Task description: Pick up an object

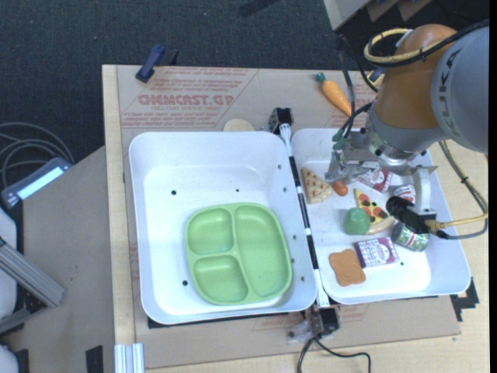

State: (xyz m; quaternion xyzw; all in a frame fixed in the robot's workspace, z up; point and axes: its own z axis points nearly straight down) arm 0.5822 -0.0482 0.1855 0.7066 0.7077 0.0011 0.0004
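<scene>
1. Nearest, in the left bin (155, 162), a green tray (237, 252) with three compartments lies toward the near edge.
2. In the right bin (443, 274), near its front edge, sit an orange cookie (346, 267) and a purple packet (377, 252).
3. Mid-bin lie a green ball (357, 221), a pizza slice (371, 207) touching it, and a can (410, 238) by the right edge.
4. Farther in, the claw (340, 176) hangs over a small orange piece (340, 187), beside another pizza slice (314, 184); whether it is released or clenched cannot be told.
5. A carrot (336, 94) rests on the worktop (194, 92) near the far edge.
</scene>
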